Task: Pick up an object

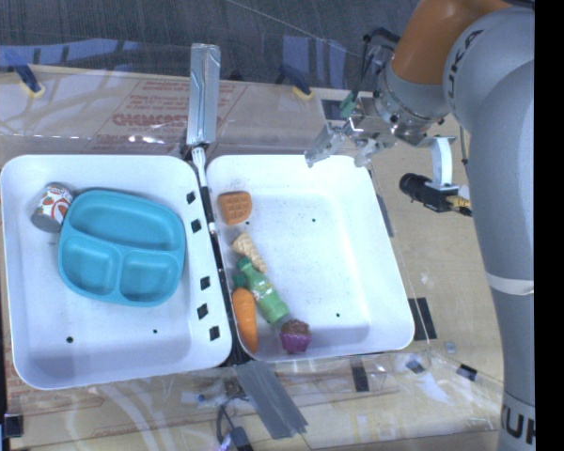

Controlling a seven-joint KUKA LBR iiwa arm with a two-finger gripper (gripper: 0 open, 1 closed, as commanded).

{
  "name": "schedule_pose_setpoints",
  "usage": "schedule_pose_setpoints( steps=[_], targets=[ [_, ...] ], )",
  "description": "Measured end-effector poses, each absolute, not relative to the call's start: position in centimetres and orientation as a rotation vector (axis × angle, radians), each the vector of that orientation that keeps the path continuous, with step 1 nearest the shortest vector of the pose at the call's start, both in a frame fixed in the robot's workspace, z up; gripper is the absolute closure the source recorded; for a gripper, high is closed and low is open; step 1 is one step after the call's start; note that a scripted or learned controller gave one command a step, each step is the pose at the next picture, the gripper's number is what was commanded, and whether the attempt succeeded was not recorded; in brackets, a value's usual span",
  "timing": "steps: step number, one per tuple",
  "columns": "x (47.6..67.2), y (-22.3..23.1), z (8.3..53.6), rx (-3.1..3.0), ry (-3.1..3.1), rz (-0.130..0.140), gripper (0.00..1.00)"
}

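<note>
My gripper (340,150) hangs over the far rim of the right bin (357,252), its two fingers spread open with nothing between them. Along the right bin's left wall lie an orange bread-like piece (234,206), a small beige item (247,247), a green bottle (263,292), an orange carrot (245,319) and a purple cupcake-like toy (295,335). All of them sit well to the left of and nearer the camera than the gripper.
The left bin (38,346) holds a blue divided tray (122,247) and a round patterned object (50,205) tucked at its far left corner. A raised divider (203,242) separates the bins. The arm's grey body (498,158) fills the right side.
</note>
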State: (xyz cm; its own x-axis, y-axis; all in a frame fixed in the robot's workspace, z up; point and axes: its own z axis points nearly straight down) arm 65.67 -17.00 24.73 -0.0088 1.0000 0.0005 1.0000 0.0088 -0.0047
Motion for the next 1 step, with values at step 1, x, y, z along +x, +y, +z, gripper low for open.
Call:
schedule_pose_setpoints(
  steps=[1],
  targets=[
    [60.03, -17.42, 14.01, -2.089, -2.334, 0.011, 0.00]
  ],
)
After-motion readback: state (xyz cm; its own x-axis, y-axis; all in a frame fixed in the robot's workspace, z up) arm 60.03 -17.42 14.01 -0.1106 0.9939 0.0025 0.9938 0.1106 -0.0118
